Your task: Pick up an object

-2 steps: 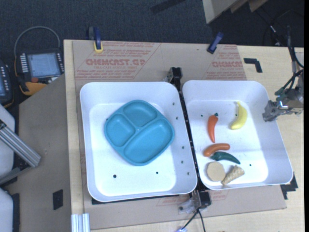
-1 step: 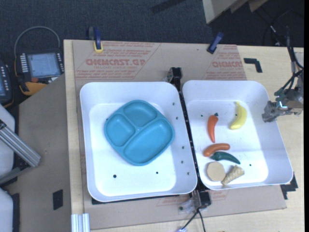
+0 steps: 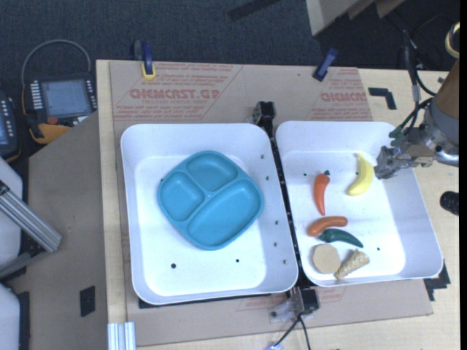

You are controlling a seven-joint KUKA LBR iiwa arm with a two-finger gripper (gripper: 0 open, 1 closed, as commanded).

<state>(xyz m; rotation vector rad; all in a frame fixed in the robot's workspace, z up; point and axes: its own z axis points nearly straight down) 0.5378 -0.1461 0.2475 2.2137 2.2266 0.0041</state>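
1. my arm comes in from the right side of the bench, and my grey two-finger gripper is over the upper right part of the right shallow white bin.
2. my gripper is just beside the yellow plastic banana, on its right side. i cannot tell if it touches the banana.
3. i cannot tell if my hand is wide or narrow, because it looks dark and blurred from this camera. i see nothing between it, so i do not say that i hold something.
4. the banana lies in the upper part of the right bin, almost upright in the view, with its curve toward my gripper.
5. left of the banana, a little apart, lies an orange toy carrot with a dark top.
6. below the carrot there is a reddish brown toy sausage, and a dark green toy pepper is touching it or just beside it on the lower right.
7. near the front wall of the right bin lie a round beige toy cookie and a tan toy ice cream cone, close to each other.
8. the left shallow white bin holds a blue plastic plate with three compartments, which lies flat near the middle.
9. the two bins stand side by side on a brown cardboard sheet with red print.
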